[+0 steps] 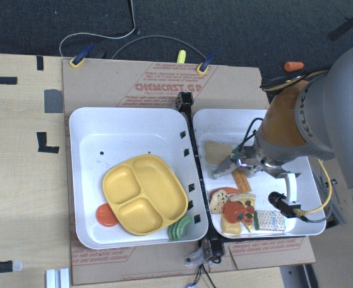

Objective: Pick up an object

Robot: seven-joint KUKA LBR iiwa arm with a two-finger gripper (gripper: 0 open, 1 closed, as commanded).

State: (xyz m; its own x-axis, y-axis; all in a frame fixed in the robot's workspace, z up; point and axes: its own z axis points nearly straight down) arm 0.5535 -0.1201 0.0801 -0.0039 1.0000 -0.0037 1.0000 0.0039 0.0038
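Note:
My gripper (pixel 236 162) is low in the right bin (pixel 257 117), near its middle, below the arm's orange band (pixel 284 122). A tan flat piece (pixel 215 151) lies just to its left, and an orange stick (pixel 243 180) lies directly below it. I cannot tell whether the gripper touches either one. Toward the bin's front sits a pile of toy food: a red tomato (pixel 232 209), a brown cookie (pixel 219 199) and a yellow pizza slice (pixel 232 225). A white and green packet (pixel 271 221) lies to the right of the pile.
The left bin (pixel 86 131) holds a yellow divided plate (pixel 145 194), an orange-red piece (pixel 106 215) at its front left and a green ridged item (pixel 180 227) at the front right. A black divider (pixel 191 161) separates the bins. A cable (pixel 311 212) loops along the right bin's right side.

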